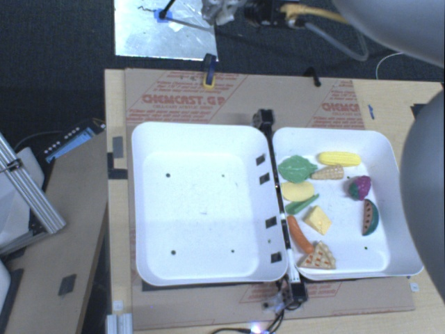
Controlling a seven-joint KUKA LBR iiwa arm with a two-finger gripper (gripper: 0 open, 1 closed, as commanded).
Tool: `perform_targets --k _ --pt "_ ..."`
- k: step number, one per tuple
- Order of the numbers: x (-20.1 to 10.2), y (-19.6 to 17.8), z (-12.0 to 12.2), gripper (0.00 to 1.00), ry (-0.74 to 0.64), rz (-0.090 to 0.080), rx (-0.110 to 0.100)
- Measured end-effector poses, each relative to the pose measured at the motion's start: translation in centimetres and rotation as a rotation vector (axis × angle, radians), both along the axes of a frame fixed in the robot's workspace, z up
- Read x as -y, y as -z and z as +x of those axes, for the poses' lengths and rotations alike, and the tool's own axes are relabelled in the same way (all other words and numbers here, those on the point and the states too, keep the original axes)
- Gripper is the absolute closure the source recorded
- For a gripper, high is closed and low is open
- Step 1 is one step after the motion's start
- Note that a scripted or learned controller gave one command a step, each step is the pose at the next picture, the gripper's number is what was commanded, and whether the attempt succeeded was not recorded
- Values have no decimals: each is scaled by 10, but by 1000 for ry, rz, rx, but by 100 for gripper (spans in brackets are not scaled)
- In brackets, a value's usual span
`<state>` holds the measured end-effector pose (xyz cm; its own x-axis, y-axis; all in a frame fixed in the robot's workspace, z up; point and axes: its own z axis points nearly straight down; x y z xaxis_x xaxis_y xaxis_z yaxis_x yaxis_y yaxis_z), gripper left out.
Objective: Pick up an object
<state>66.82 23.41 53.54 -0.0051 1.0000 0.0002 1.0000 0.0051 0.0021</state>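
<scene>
A tan bench (83, 207) carries the scene, and across it lies a brown cardboard sheet (229, 96) with red printing. On that sheet sit two shallow white bins, edge to edge: the left bin (201, 207) and the right bin (393, 256). A yellow-and-blue clamp (209, 72) grips the cardboard's far edge. Small dark patches (67, 284) dot the bench's left side.

Toy foods (327, 199) all in rt bin (389, 152), w/ left bin (149, 145) touching alongside.

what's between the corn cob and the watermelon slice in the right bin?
In the camera view, the purple toy lies between the corn cob above and the watermelon slice below, with bare bin floor around it.
</scene>
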Motion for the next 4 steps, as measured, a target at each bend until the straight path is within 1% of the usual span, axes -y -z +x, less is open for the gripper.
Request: perform_targets --k 4 --pt "0 0 0 100 0 0 0"
